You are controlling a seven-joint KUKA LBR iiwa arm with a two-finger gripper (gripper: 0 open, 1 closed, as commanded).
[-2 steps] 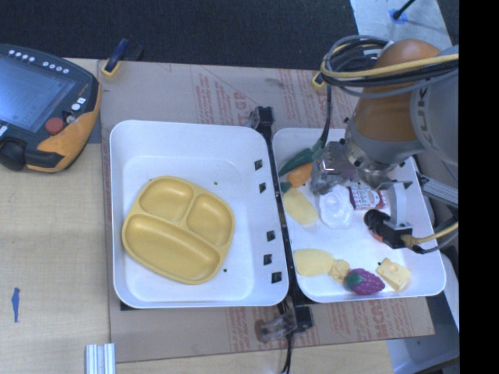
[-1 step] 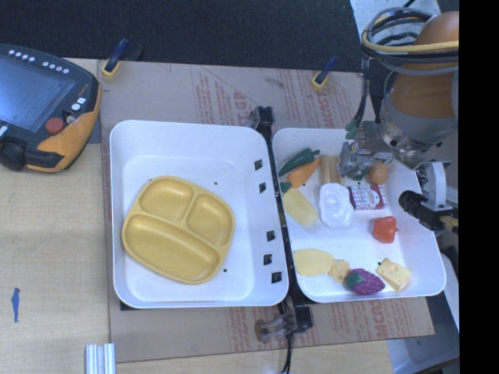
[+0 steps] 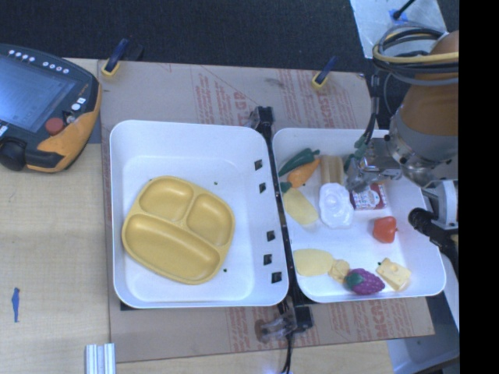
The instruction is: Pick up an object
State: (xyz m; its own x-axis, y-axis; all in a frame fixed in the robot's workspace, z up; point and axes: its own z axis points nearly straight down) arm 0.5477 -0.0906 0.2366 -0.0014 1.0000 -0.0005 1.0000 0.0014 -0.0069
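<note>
The right bin (image 3: 308,291) holds toy food: a carrot with green top (image 3: 302,168), a pale yellow piece (image 3: 299,206), a white lumpy piece (image 3: 336,206), a red-and-white packet (image 3: 369,198), a red piece (image 3: 384,229), a yellow lemon shape (image 3: 313,262), purple grapes (image 3: 364,281) and a cheese wedge (image 3: 394,273). My gripper (image 3: 362,171) hangs low over the bin's back half, just above the packet and beside the white piece. Nothing shows between its fingers.
The left bin (image 3: 125,142) holds a yellow divided plate (image 3: 178,229). A teach pendant (image 3: 43,107) lies on the bench at far left. Clamps (image 3: 115,56) sit along the board's back edge. The arm's orange band (image 3: 437,61) rises at the right.
</note>
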